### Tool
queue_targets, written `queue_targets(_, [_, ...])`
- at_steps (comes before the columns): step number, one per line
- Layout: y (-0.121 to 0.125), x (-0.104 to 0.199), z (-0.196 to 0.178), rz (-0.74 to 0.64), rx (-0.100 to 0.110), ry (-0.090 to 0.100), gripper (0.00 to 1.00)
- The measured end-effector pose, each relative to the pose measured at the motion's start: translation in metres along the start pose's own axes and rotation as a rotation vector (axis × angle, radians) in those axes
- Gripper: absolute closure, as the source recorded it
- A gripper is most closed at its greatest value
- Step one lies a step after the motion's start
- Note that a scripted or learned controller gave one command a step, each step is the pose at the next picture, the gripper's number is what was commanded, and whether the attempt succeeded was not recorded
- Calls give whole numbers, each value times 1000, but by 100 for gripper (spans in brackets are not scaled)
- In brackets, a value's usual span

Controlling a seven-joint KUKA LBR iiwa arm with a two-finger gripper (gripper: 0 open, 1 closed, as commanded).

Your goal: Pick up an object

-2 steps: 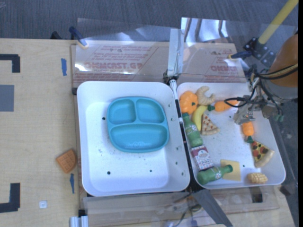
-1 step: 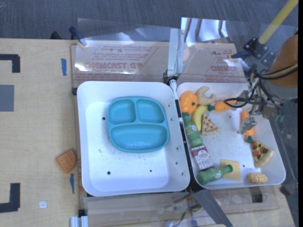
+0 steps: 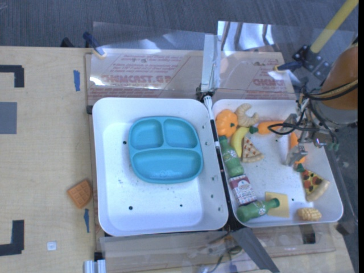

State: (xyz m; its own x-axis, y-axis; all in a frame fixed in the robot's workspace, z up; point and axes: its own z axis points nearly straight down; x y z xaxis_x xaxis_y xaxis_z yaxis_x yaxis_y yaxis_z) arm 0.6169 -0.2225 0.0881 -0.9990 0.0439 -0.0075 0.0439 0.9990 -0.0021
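— Nearest, at the front of the right bin (image 3: 335, 205): green bottle (image 3: 253, 210) on its side, neck against a cheese wedge (image 3: 278, 204). Corn (image 3: 309, 213) just beside, toward the right corner.
— Behind those?
— Red packet (image 3: 243, 189) along the left wall, then a second bottle (image 3: 230, 158), also lying flat. Further back a banana (image 3: 239, 138), touching a pizza slice (image 3: 251, 151). Pumpkin (image 3: 226, 121) in the far left corner, beige piece (image 3: 245, 114) next to it, carrot (image 3: 264, 128) pointing right.
— Gripper?
— Low over the right half of that bin, gripper (image 3: 297, 152) hanging from the arm (image 3: 341, 84) amid dark cables. Open or closed: impossible to judge from this angle. Nothing visibly held.
— Closest toy to it?
— Another pizza slice (image 3: 314, 184), near the right wall, just in front of the gripper and apart from it.
— Left bin (image 3: 108, 152)?
— Blue plate (image 3: 165, 149) with three compartments, upright, toward the back. Few dark specks on the white floor.
— Outside the bins?
— Waffle (image 3: 80, 193) on the bench (image 3: 40, 124), just left of the left bin.
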Motion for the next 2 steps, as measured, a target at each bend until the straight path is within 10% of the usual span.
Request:
queue_targets(1, [0,-5,-15,-2,5,-16,100])
queue_targets(2, [1,-4,-14,-2,4,-14,0])
